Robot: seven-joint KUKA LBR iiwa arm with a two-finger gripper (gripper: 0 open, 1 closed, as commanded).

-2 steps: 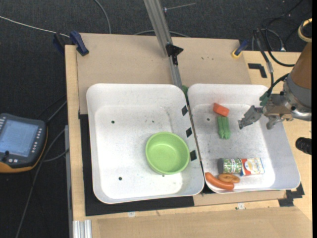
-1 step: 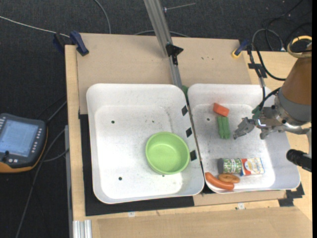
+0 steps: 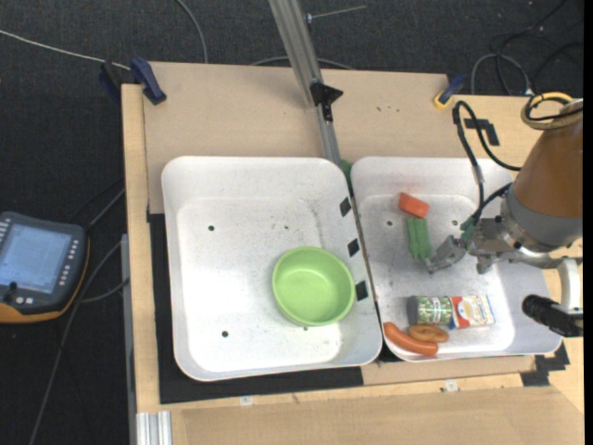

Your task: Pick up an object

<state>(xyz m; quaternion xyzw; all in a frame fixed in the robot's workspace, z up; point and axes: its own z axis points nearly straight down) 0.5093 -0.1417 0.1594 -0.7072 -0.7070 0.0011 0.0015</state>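
My gripper [image 3: 460, 260] hangs over the middle of the right bin [image 3: 371, 211], open, with nothing between its fingers. One grey finger [image 3: 439, 257] ends just right of a green stick [image 3: 420, 238] that lies upright in the picture. An orange-red block [image 3: 413, 205] sits at the stick's far end. Nearer the front lies a small packet [image 3: 451, 311], green on its left and white and red on its right. A red and orange sausage-shaped toy [image 3: 411, 339] rests at the bin's front left corner.
The left bin [image 3: 213, 193] holds a green bowl [image 3: 312, 286] near its front right. A metal pole [image 3: 301, 44] slants down to the divide between the bins. Black cables [image 3: 473, 146] run along the arm at the right. A handheld pendant [image 3: 37, 265] lies off the bench at the left.
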